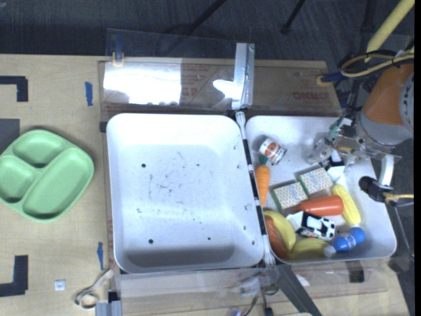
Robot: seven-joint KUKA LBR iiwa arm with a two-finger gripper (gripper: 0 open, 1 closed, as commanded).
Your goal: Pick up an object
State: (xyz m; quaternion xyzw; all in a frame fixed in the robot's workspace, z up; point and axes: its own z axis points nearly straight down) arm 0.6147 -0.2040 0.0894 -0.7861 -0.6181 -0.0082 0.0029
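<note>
Your gripper (327, 146) is hovering over the right bin (296, 127); can't tell its state. The carrot (263, 182) is looking light, stiff, slick; I'd go mid-body, across its width.

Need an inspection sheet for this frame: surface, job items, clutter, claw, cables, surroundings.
Surface: light wooden bench bearing two shallow white bins; left bin bare.
Job items: right bin holds orange carrot, yellow banana, yellow corn cob, small can, blue bottle.
Clutter: green divided plate left of the bins.
Claw: claw over right bin's far side; finger state unclear.
Cables: yellow cable near arm.
Surroundings: dark floor.
</note>
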